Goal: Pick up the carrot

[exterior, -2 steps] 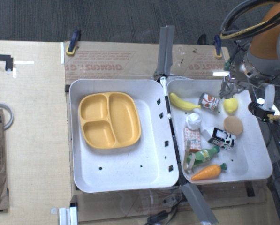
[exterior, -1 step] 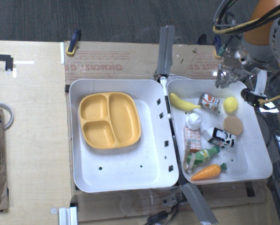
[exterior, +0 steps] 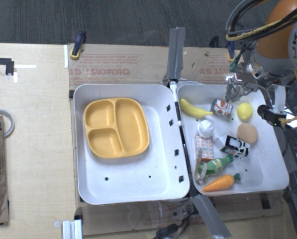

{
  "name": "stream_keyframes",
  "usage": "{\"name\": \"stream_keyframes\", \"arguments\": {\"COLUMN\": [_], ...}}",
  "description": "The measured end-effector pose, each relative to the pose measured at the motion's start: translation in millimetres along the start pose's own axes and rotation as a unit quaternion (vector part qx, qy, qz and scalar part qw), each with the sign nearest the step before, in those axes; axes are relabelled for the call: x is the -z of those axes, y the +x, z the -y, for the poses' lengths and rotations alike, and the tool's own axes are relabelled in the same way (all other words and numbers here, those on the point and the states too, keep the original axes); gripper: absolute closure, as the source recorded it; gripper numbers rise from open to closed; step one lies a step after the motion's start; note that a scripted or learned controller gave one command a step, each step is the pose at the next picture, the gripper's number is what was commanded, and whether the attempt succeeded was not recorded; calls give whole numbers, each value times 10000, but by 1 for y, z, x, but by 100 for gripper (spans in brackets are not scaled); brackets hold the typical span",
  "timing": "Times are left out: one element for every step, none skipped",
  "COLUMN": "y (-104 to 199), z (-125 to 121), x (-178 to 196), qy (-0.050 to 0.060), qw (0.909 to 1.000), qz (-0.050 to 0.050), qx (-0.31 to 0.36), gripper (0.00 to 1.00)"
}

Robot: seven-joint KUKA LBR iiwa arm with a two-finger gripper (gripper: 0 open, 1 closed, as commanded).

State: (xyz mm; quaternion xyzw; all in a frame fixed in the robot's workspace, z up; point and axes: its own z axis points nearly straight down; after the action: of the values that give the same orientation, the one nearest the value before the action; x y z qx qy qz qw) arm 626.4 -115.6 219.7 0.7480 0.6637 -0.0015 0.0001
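The orange carrot (exterior: pixel 219 183) lies along the near edge of the right bin (exterior: pixel 267 180), its green top pointing right. My gripper (exterior: pixel 232 90) hangs at the far side of the same bin, just above and to the right of a small red-and-white can (exterior: pixel 221 107). The carrot is far from it, toward the front of the bin, and nothing covers the carrot.
In the right bin lie a banana (exterior: pixel 194 109), a lemon (exterior: pixel 244 111), an egg (exterior: pixel 247 133), a white bottle (exterior: pixel 205 128), a small carton (exterior: pixel 204 147), a black-and-white pack (exterior: pixel 235 146) and a green bottle (exterior: pixel 214 167) touching the carrot. A yellow divided plate (exterior: pixel 117 127) sits in the left bin (exterior: pixel 138 188).
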Motion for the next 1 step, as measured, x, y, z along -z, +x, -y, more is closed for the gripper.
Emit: {"name": "stream_keyframes", "arguments": {"y": [14], "z": [-31], "x": [-1], "qy": [-5], "qw": [9998], "qz": [5], "qx": [185], "gripper": [100]}}
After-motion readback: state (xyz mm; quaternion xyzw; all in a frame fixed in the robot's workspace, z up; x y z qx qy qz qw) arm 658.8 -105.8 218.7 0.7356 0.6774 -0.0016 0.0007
